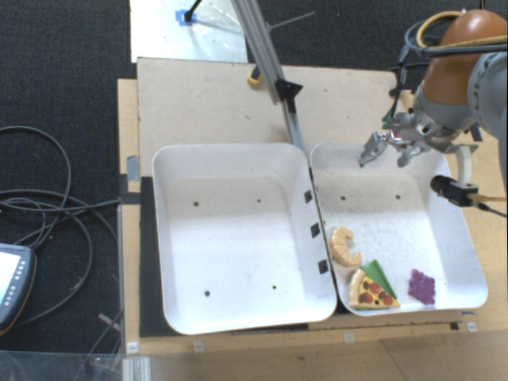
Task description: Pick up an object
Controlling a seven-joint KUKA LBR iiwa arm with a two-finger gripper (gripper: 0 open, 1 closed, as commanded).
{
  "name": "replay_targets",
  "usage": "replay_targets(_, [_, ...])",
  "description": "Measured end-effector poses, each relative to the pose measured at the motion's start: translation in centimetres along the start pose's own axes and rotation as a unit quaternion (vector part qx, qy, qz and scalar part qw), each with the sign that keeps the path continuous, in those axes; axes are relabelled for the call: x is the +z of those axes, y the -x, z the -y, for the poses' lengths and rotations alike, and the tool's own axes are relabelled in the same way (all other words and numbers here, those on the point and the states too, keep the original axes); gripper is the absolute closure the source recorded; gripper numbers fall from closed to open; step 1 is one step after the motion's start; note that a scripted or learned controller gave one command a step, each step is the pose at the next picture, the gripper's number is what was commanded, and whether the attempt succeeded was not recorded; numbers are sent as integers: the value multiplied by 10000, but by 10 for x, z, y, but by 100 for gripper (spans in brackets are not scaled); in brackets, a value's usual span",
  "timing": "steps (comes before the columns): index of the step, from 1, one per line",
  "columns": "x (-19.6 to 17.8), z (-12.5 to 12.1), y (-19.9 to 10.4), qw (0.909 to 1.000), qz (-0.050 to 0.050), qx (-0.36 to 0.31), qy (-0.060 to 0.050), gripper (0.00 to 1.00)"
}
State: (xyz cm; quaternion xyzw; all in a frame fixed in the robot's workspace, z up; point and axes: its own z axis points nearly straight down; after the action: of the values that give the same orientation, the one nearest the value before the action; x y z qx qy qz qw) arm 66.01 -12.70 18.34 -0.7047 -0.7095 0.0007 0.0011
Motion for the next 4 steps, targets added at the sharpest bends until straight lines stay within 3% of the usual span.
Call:
replay_targets(1, [48, 7, -6, 10000, -1, 11, -5, 0])
replay_targets(2, [34, 5, -6, 10000, 5, 7, 35, 100])
replay_targets(4, [-42, 0, -3, 10000, 8, 4, 43, 100])
